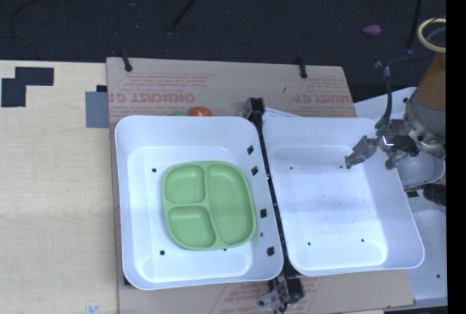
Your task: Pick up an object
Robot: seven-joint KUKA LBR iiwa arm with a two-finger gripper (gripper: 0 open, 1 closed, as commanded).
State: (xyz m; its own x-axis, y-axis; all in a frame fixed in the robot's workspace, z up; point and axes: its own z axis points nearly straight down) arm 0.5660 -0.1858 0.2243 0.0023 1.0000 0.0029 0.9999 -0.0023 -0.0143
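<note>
Over right bin (342,254), fingers (371,152), green plate (209,205) left bin (138,232)

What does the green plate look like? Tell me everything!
The green plate is pale green and looks like smooth plastic. It has rounded corners and raised ridges that split it into three sections: two smaller ones on the view's left and one long one on the right. It lies flat, right side up, on the floor of the left bin.

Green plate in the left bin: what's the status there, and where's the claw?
Gripper over right bin's upper right, holding nothing. Green divided plate flat in left bin, untouched. Nothing blocking between.
</note>
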